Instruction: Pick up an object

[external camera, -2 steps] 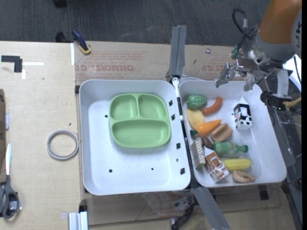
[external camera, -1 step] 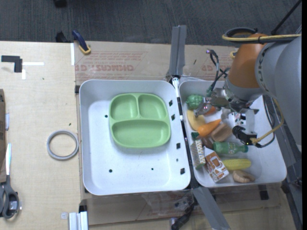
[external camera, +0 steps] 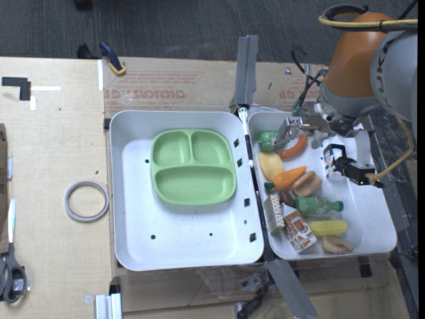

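Note:
The right bin (external camera: 372,198) holds several toy foods. Among them are an orange-red sausage (external camera: 294,146), a green piece (external camera: 266,139), a yellow piece (external camera: 269,165), an orange carrot (external camera: 290,177), a brown bun (external camera: 307,185), a green bottle (external camera: 319,206), a yellow corn cob (external camera: 327,228) and a small printed box (external camera: 299,230). My gripper (external camera: 289,130) hangs low over the bin's back left corner, just above the sausage and right of the green piece. Nothing visibly lies in its grasp. The wrist hides part of the bin's far wall.
The left bin (external camera: 133,231) holds a green divided plate (external camera: 194,166). On the bench to the left lie a grey tape ring (external camera: 87,200) and scissors (external camera: 12,274). A blue clamp (external camera: 113,57) sits at the back. Cables (external camera: 352,168) trail over the right bin.

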Robot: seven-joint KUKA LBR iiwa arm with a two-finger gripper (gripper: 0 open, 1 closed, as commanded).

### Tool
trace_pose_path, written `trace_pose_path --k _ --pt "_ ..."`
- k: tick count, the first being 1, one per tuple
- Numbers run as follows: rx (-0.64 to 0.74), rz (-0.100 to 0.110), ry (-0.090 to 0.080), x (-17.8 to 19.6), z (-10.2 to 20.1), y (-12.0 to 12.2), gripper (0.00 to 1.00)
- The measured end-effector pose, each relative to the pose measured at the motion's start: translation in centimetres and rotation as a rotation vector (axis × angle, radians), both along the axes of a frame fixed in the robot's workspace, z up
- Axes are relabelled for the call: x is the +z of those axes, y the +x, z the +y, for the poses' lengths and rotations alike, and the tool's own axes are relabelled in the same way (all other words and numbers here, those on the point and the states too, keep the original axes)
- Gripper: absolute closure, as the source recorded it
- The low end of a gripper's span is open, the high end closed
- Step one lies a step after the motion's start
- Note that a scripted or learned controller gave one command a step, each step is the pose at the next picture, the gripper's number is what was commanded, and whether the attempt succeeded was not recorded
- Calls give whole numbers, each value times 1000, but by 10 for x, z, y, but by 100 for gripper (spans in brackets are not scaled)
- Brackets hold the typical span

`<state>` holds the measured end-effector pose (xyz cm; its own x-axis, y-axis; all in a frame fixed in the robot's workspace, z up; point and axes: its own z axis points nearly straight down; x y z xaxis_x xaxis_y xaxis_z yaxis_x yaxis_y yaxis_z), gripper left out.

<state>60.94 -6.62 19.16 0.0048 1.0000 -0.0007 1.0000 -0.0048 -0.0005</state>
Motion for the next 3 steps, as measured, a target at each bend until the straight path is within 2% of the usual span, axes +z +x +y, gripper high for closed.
trace_pose_path --k 1,2,3 --pt "124 -16 -2 -85 -28 -40 0" --pt "251 0 1 -100 -29 -36 0" --pt "247 0 1 -91 -30 -36 100"
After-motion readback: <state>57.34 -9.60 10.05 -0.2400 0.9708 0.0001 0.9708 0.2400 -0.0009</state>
